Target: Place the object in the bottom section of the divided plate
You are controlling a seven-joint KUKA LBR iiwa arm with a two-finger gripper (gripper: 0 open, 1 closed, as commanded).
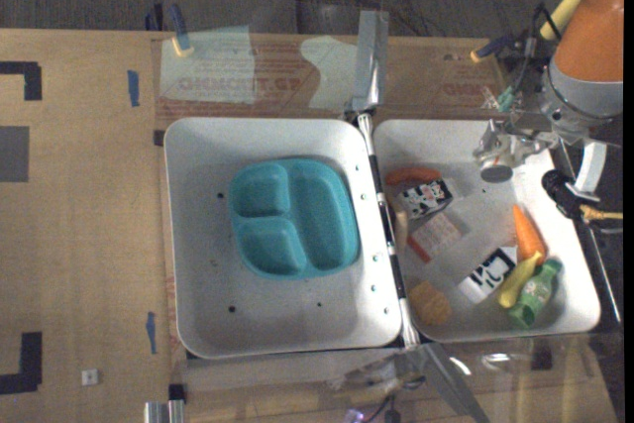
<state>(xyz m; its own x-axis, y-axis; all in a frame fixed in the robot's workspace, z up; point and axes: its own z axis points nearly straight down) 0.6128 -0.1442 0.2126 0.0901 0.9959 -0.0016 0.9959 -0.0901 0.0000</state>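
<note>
Nearest the camera, along the near edge of the right-hand shallow white bin [584,307]: a round tan cookie-like piece [430,302] by the divider corner, and at the far right corner a green plastic bottle-shaped toy [535,297] lying beside a yellow banana-shaped toy [519,280], the two touching. Just beyond them a small black-and-white box [488,273], tilted. An orange carrot-shaped toy [528,232] lies just above the banana, pointing away from the camera.

Mid-bin: a flat pale pink card or packet with a red edge [434,236]. Beyond it a black-and-white cow-patterned carton [426,198], with an orange-red elongated piece [411,176] lying just behind it against the divider.

Left-hand shallow white bin [198,312]: a teal divided plastic plate [294,217] sits near its centre, three sections, nothing in them. No object in the plate's bottom section yet; all loose items are in the right bin.

Grey arm with orange band [589,45] enters from the right. The two-finger gripper [498,154] hangs over the far part of the right bin, apart from every item. Whether the pincer is wide or narrow cannot be told; nothing is seen held in it.
</note>
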